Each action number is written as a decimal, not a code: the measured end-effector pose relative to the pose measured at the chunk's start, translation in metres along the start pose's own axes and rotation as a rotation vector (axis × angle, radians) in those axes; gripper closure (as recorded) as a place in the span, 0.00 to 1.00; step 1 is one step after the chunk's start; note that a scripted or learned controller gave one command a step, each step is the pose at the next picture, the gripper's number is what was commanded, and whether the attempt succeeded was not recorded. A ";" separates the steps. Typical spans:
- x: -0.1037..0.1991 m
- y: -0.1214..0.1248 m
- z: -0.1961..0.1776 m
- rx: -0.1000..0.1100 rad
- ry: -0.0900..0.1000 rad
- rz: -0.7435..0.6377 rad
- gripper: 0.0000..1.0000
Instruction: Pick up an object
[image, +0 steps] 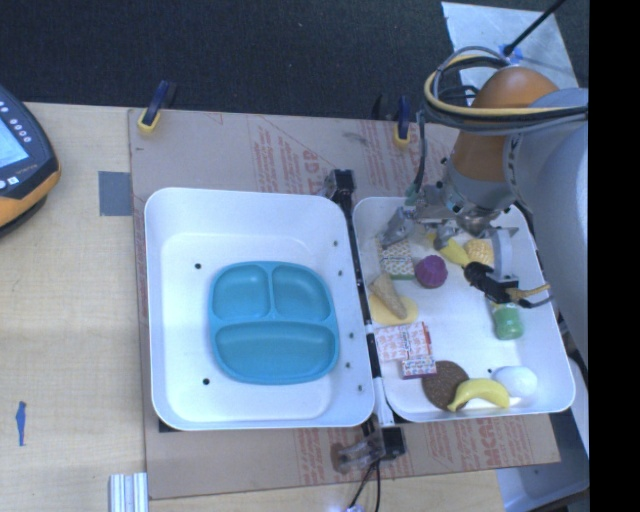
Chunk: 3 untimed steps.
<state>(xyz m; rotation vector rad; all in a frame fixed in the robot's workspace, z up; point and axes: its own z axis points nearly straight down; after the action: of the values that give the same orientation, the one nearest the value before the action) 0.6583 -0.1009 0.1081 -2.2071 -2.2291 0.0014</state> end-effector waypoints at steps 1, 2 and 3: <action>-0.045 -0.005 -0.096 -0.009 -0.006 0.010 0.00; -0.018 -0.026 0.006 0.001 -0.005 0.003 0.00; -0.004 -0.001 0.012 0.002 -0.006 0.006 0.00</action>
<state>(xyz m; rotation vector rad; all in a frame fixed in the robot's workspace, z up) 0.6575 -0.1046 0.0963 -2.2161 -2.2248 0.0101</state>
